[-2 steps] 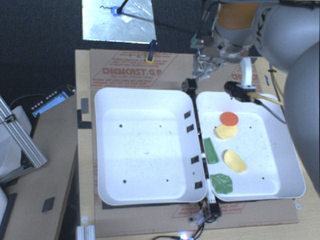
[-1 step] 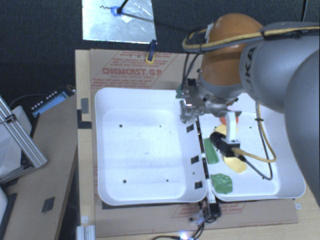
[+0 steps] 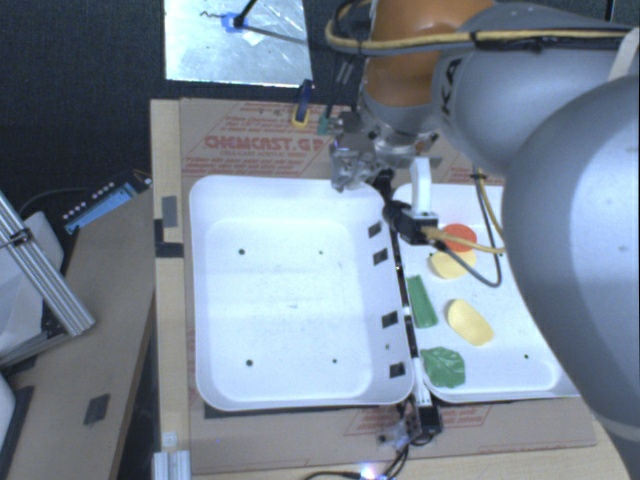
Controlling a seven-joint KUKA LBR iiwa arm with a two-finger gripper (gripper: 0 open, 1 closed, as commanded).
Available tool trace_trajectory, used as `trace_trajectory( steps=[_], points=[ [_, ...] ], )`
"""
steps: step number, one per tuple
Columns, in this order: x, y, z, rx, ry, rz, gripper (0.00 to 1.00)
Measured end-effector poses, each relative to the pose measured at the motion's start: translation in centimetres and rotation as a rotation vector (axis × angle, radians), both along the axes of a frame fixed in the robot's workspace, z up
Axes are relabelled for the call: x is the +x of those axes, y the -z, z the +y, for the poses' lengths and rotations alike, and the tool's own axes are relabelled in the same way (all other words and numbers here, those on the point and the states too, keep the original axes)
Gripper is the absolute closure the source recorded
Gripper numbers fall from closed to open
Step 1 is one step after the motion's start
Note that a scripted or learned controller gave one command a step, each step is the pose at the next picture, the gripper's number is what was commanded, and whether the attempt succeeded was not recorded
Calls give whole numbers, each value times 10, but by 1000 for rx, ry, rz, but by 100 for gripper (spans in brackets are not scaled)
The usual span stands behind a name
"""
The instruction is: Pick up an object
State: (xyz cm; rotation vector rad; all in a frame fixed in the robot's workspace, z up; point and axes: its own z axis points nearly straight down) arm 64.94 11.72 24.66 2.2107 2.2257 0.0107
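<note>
My gripper (image 3: 349, 175) hangs over the far rim of the left white bin (image 3: 280, 298), near the divider between the two bins. In the right bin (image 3: 520, 363) lie a red-orange piece (image 3: 461, 235), a small yellow piece (image 3: 446, 266), a long green piece (image 3: 421, 303), a yellow oval (image 3: 468, 322) and a green lump (image 3: 444, 366). All of them lie to the right of and nearer than the gripper, well apart from it. I see nothing held at the gripper.
The big grey arm covers the right bin's far and right parts. Black clips (image 3: 389, 319) line the divider between the bins. A cardboard sheet (image 3: 250, 143) lies under both bins, and a metal frame (image 3: 45, 288) stands at the left.
</note>
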Motion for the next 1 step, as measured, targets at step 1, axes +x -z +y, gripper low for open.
trace_trajectory(
  steps=[1],
  points=[
    [-1,21,39,-1,0,7,100]
  ],
)
